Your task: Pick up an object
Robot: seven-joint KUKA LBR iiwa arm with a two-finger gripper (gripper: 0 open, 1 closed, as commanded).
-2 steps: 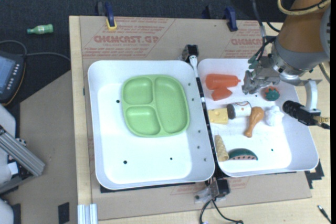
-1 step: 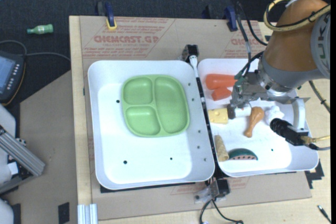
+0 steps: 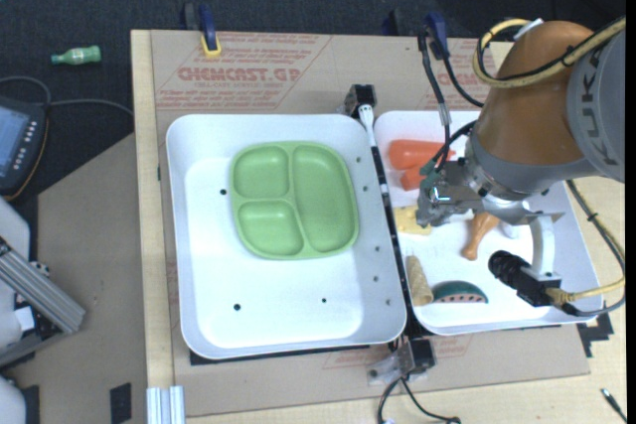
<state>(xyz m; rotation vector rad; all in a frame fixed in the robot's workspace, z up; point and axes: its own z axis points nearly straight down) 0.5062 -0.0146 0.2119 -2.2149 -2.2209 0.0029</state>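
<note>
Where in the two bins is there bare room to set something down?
Bare floor rings the green divided plate in the left white bin, widest along its front. The right white bin is crowded: orange carrot-like toy, watermelon slice, and the arm overhead.

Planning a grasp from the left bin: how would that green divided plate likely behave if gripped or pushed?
The green divided plate looks like rigid moulded plastic, so probably stiff and light. It lies flat, so it should slide rather than roll or tip. Its low rim offers little purchase and may slip.

Red print "CHEMCAST G P" on brown board (image 3: 248,70) behind left bin (image 3: 189,213), smaller lines around it illegible, letters "UK" on arm (image 3: 606,104)
</note>
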